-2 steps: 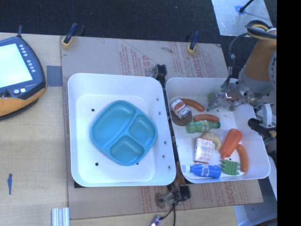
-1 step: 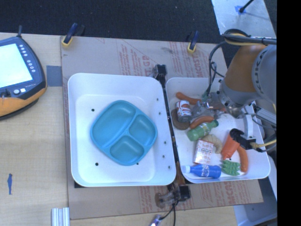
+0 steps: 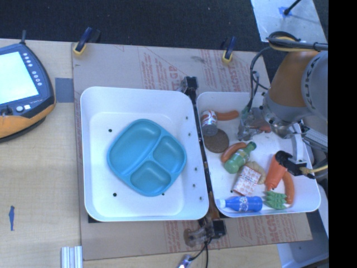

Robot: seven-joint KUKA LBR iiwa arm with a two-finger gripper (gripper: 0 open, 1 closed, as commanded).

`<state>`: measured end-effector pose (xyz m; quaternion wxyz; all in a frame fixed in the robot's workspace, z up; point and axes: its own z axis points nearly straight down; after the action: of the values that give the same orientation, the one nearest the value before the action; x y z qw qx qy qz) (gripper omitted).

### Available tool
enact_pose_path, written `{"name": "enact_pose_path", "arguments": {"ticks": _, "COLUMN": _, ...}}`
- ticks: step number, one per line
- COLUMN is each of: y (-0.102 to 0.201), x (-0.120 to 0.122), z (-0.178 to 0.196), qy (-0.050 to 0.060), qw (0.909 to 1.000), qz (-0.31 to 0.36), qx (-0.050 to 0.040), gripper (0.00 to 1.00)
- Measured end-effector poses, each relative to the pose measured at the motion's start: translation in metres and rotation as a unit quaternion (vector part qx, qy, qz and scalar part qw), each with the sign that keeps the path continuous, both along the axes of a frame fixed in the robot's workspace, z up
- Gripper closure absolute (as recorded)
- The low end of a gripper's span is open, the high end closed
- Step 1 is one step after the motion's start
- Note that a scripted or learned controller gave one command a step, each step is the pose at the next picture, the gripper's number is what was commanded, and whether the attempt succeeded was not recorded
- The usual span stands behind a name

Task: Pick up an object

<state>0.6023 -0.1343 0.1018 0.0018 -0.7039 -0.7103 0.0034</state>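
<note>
Gripper (image 3: pixel 249 128) low in the right bin (image 3: pixel 312 205), finger state indeterminate — crowded green bottle (image 3: pixel 239 158) and sausage (image 3: pixel 227 115) nearby risk a glancing, failed grasp.

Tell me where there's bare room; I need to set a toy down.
Free: the left bin's floor around the blue tray, widest along its top and bottom edges. Crowded: the right bin, packed with can, bottle, carrot, and the arm.

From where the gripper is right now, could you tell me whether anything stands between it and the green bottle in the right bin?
Nothing visible does. The gripper sits over the right bin, just above and right of the green bottle; an orange sausage lies against the bottle's left side.
</note>
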Motion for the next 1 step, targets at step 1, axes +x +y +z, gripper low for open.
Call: {"name": "enact_pose_path", "arguments": {"ticks": 1, "y": -0.0001, "x": -0.0001, "z": 0.0000, "qy": 0.000, "qw": 1.0000, "qz": 0.001, "qx": -0.0005, "gripper": 0.00}}
